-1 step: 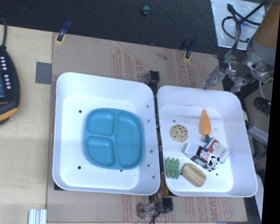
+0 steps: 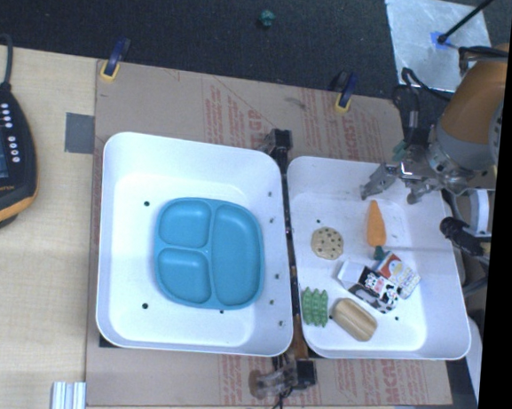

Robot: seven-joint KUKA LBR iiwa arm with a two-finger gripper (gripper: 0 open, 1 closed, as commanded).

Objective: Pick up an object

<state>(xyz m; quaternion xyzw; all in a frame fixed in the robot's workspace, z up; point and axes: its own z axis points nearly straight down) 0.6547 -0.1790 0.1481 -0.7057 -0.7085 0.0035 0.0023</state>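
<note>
My gripper (image 2: 394,185) hangs spread wide, nothing between its fingers, over the right bin (image 2: 440,344) — just above the orange carrot (image 2: 375,223), which lies near the cookie (image 2: 327,243).

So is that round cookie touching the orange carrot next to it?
Apart. The camera view shows a strip of bare white bin floor between the cookie and the carrot, which lies to the cookie's right in the right bin.
</note>
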